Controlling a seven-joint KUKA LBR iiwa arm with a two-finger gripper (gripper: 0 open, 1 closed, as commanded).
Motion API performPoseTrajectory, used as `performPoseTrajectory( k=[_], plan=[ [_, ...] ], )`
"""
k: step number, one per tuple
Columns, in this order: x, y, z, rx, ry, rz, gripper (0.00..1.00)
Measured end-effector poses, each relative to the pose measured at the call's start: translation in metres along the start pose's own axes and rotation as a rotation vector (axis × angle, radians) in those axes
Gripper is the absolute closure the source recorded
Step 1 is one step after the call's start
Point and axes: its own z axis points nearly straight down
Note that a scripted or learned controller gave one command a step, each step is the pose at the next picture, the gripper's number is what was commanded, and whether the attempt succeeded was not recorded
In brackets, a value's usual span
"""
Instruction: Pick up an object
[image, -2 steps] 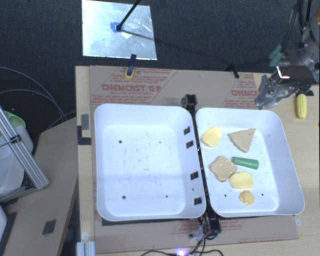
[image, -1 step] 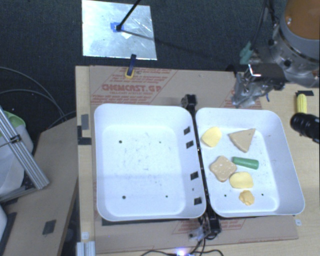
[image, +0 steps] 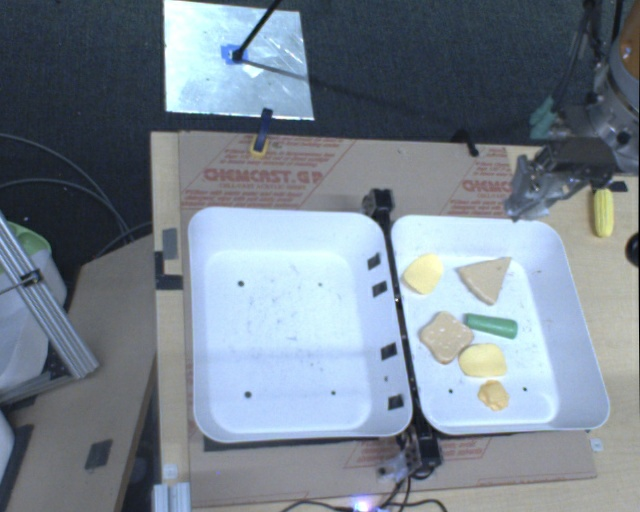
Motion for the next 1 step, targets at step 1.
performPoseTrajectory(
  k=[1],
  plan=[
    [0.0539, -0.0061, -0.0151, 0.000, 0.002, -0.010, 1.00]
  ],
)
